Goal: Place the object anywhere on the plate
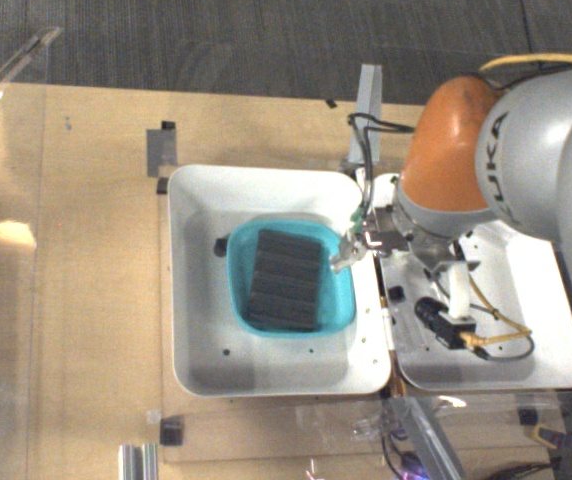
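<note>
A blue square plate [341, 303] lies in the left white bin [201, 308]. A dark grey ridged block [286, 278] rests flat on the plate, a little left of its middle. My gripper [350, 251] hangs over the plate's right rim, just to the right of the block and apart from it. Nothing shows in its grasp. The grey arm with its orange band [451, 158] reaches in from the right, above the wall between the two bins.
The right white bin [551, 353] sits under the arm, with a black part and a yellow cable [466, 333] hanging over it. A small dark thing [221, 246] lies at the plate's left edge. Metal brackets stand at the bins' back and front corners.
</note>
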Tool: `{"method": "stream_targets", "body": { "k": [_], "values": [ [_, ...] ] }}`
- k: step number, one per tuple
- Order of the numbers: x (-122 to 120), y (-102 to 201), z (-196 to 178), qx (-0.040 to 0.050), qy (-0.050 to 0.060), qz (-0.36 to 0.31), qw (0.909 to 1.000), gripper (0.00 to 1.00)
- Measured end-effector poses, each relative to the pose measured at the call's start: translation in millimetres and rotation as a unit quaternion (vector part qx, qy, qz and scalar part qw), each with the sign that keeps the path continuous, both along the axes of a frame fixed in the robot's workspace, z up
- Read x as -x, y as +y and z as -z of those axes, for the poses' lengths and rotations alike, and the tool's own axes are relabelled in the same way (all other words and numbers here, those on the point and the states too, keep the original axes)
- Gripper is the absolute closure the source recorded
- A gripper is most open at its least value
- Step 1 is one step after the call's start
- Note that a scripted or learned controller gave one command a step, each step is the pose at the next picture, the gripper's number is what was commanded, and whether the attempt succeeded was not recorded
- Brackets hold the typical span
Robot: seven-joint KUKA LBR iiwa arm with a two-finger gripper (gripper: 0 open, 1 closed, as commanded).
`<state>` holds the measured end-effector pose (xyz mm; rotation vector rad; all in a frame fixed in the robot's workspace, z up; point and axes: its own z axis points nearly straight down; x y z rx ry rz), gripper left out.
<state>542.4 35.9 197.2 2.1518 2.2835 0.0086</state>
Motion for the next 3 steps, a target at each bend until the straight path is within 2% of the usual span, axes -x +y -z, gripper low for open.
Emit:
{"method": "stream_targets", "body": {
  "k": [1, 2, 3],
  "values": [
    [-13.8, -52.8, 12.0, 0.0006, 0.0, 0.009, 1.0, 0.0],
    [34.9, -54.6, 12.2, 0.0002, 0.001, 0.018, 0.9998, 0.0],
    [29.4, 54.1, 4.8, -0.0007, 0.0, 0.051, 0.9987, 0.0]
  ]
}}
